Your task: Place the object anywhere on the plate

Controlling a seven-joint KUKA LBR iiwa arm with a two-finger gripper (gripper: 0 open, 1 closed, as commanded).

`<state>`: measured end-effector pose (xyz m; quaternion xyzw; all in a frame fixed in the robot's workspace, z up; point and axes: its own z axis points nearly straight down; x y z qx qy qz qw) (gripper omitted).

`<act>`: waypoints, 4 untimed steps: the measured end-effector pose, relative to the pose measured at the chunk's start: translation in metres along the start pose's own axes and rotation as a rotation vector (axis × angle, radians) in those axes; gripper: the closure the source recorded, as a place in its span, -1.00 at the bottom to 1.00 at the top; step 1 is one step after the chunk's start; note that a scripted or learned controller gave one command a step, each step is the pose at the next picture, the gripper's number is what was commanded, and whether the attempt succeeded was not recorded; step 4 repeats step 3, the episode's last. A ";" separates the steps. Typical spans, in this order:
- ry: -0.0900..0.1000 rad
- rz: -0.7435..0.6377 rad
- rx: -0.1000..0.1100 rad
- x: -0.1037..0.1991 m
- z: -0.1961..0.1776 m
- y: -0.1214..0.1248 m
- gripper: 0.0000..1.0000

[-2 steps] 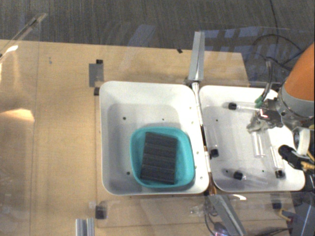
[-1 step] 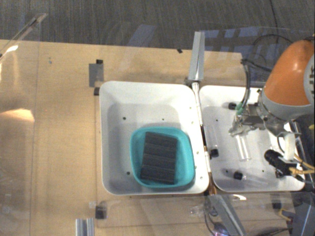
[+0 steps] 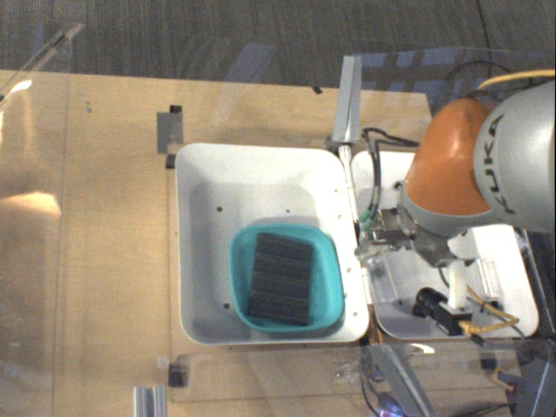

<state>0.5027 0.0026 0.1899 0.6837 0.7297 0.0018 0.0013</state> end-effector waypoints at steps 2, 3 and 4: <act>0.000 -0.166 -0.001 0.059 0.005 0.036 1.00; 0.000 -0.166 -0.001 0.059 0.005 0.036 -1.00; 0.000 -0.166 -0.001 0.059 0.005 0.036 -1.00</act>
